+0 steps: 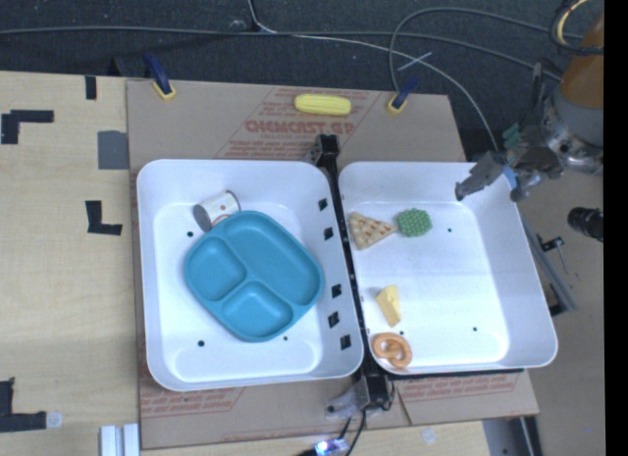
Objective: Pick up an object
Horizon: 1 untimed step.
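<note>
We see a tray (pixel 253 275) and cup (pixel 218 208) in the left bin (pixel 162 248), toy foods (pixel 390 304) in the right bin (pixel 510 287), gripper (pixel 496 179) over its far right corner.

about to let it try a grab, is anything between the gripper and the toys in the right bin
Nothing visible is in the way. The gripper sits over the far right corner of the right bin. Bare white floor lies between it and the green ball, waffle piece, cheese wedge and pretzel.

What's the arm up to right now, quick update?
Gripper over right bin's upper right rim, holding nothing. Waffle, broccoli, cheese, pretzel untouched.
</note>
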Available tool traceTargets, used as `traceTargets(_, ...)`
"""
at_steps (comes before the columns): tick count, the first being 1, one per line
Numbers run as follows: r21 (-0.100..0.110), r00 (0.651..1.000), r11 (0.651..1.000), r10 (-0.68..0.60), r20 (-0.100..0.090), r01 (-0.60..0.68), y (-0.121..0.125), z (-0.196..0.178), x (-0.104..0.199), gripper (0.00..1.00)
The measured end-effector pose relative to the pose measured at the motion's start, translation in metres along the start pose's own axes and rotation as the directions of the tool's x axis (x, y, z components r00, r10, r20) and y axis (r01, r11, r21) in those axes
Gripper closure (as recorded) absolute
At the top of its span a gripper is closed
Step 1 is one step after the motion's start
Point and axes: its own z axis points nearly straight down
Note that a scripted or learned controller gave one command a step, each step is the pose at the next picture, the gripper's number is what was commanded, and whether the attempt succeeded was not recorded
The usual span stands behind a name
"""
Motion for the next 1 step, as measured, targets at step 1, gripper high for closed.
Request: traceTargets(1, -0.012, 1.0, 1.0, -0.003, 0.003, 0.003, 0.0021, -0.0071, 0.0005, 0.0)
